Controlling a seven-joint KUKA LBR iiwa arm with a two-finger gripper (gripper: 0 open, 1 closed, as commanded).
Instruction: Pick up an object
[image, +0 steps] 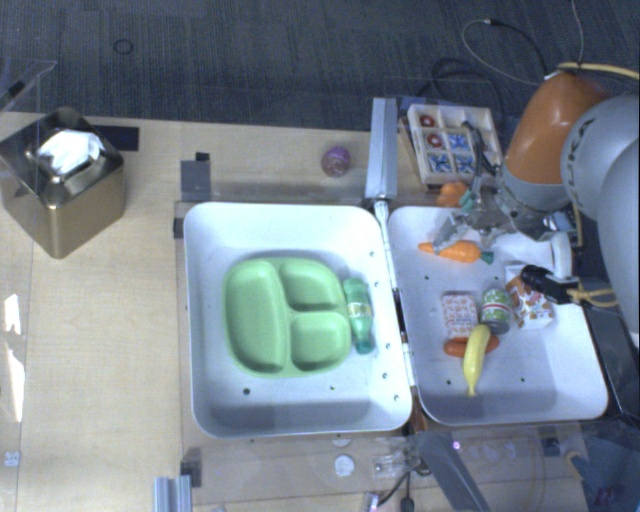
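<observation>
Claw (478, 218) just above carrot (458, 251)

A light-green divided tray (285, 315) and a translucent green bottle (358, 314) are seen in one white bin (215, 235); an orange carrot (455, 251), a yellow banana (474, 358) and a green-labelled can (495, 309) are seen in the other, on a pale wooden worktop (90, 340).

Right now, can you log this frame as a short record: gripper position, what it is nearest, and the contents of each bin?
gripper: low over the right bin's far end
nearest object: toy carrot, just below the fingertips; grasp not visible
right bin: carrot, banana, small can, patterned block
left bin: green divided plate, green bottle at its right edge
</observation>
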